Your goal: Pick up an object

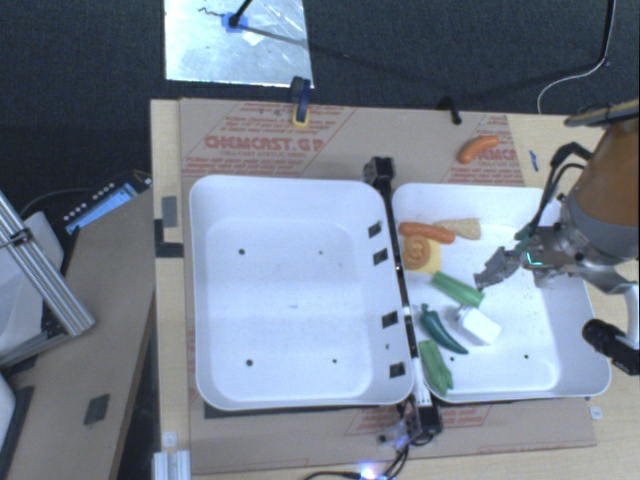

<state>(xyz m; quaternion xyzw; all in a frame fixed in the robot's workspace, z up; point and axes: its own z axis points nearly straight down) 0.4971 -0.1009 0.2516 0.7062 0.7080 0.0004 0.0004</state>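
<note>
Camera view from above the counter: 2 shallow white bins sit side by side on a printed cardboard sheet. Taking the right bin as the landmark, the left bin lies directly against its left wall, joined along a black hinge strip.

Inside the right bin, a cluster of small objects gathers along its left half. An orange carrot-like piece lies near the bin's upper-left corner, touching a tan wedge on its right and a yellow round piece just below. A green stick lies at a slant near the bin's middle. Below it, a dark green pepper-shaped piece rests beside a white block, and a lighter green piece lies near the bin's lower-left corner. Outside the bin, beyond its top edge, an orange sausage-shaped piece rests on the cardboard.

The grey arm with its orange band enters over the bin's right wall. Its hand hangs over the bin's middle right, just right of the green stick, dark fingers pointing left with a green light glowing behind them. The fingers appear spread a little, with nothing between them.
</note>
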